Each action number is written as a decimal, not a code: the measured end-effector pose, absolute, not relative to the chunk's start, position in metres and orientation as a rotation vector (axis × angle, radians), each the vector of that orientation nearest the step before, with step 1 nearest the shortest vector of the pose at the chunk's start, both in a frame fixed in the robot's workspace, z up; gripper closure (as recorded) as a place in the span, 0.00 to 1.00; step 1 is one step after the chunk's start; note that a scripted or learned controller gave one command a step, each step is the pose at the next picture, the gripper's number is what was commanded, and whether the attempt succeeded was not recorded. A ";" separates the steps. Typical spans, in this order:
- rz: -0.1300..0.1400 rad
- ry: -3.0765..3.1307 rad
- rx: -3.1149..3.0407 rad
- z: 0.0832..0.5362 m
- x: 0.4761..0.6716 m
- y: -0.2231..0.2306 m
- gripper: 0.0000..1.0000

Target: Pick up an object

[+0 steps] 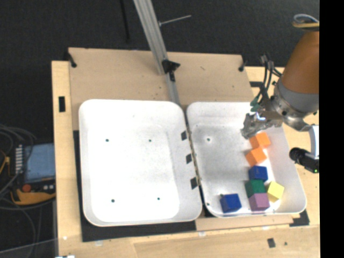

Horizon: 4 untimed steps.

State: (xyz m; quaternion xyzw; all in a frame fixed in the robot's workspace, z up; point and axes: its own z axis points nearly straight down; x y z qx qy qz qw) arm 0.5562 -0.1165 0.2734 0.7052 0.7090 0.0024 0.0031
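Bench front: bare wooden bench (pixel 161 241), with a black mat under the bins showing at its near edge.
Right bin, near end: a blue cube (pixel 230 202) sits alone by the front wall of the right bin (pixel 215 160); just right of it a purple cube (pixel 259 201) touches a green cube (pixel 255 187) and a yellow cube (pixel 276 190).
Right bin, middle: a second blue cube (pixel 258 173) lies just behind the green one; behind that, two orange cubes, one (pixel 256 156) near, one (pixel 262 141) farther.
Gripper: gripper (pixel 251 126) hangs just beside the farther orange cube, over the right bin's far right part; no cube shows between its fingers, and whether they are apart or together I cannot tell.
Left bin: left bin (pixel 107 117), white, speckled, joined to the right bin by dark clips.
Obstructions: a slanted metal pole (pixel 152 31) crosses the bench's far side; cables trail by the arm (pixel 301 74).
Off bench, left: a blue box (pixel 40 163) and cables.
Writing: none legible.
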 end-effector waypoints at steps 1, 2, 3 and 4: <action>0.000 2.227 2.215 0.256 0.560 -0.065 1.00; -0.002 2.228 2.216 0.243 0.565 -0.018 1.00; 0.002 2.230 2.213 0.242 0.576 0.035 1.00; 0.001 2.232 2.214 0.243 0.564 0.093 1.00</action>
